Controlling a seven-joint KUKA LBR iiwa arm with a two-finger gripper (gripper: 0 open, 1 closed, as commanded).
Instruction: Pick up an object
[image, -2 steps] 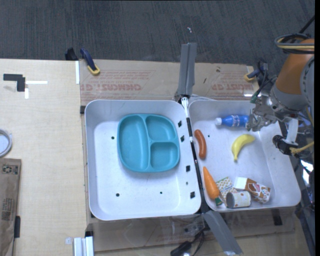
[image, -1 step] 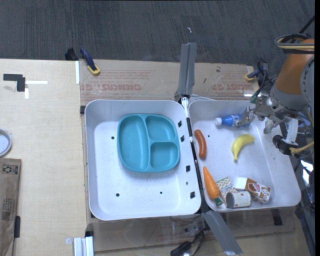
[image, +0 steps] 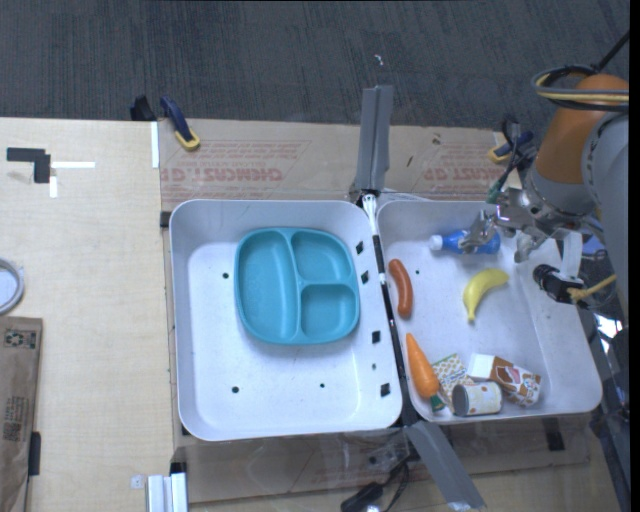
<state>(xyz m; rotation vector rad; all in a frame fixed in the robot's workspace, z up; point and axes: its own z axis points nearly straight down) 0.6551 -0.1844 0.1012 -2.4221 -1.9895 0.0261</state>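
Hovering our hand (image: 497, 222) over the blue bottle (image: 455, 241) at the right bin's (image: 560, 345) back edge, grip unreadable from here, we should drop straight and centre before closing.

Floor: dark grey carpet (image: 250, 50) along the top of the view.
Bench: pale wood-grain top (image: 80, 290), with a cardboard sheet (image: 270, 165) printed in red laid behind the bins.
Clamps: a blue-and-yellow clamp (image: 180, 125) grips the cardboard's left corner.
Markings: black and white tape (image: 40, 165) at far left.
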